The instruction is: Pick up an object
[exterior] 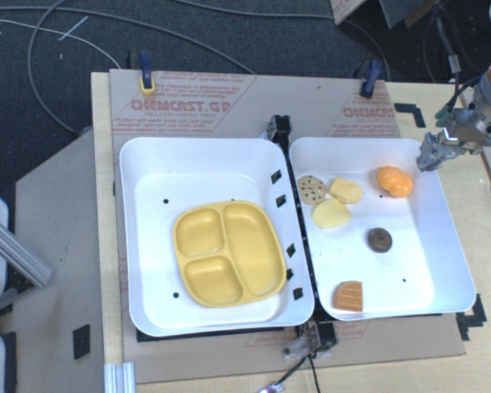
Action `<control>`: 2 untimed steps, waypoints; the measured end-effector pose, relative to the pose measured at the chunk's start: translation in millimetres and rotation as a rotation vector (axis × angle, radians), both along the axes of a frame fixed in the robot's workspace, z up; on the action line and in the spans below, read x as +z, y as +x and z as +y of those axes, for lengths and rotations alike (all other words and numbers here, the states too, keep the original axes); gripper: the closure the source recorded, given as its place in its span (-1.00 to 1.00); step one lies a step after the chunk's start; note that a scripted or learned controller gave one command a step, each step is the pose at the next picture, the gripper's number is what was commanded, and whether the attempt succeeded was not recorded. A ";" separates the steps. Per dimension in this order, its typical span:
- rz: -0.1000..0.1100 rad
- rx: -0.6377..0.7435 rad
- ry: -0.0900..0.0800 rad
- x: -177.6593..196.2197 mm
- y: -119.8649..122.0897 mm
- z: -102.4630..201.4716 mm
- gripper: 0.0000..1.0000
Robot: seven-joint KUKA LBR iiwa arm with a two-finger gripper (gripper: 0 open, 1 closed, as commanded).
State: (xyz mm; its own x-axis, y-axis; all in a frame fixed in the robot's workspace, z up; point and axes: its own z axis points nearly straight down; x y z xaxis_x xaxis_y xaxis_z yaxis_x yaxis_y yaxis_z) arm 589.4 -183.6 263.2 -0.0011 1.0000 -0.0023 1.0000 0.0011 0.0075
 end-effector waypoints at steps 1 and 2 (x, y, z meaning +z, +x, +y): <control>0.008 0.005 0.005 3.3 3.1 57.0 1.00; 0.009 0.005 0.006 8.0 -2.1 110.7 1.00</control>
State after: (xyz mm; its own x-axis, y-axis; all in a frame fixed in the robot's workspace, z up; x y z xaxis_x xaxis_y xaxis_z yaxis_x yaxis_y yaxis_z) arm 587.4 -72.9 271.3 -0.0062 1.0000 0.0033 1.0000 0.0062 -0.0010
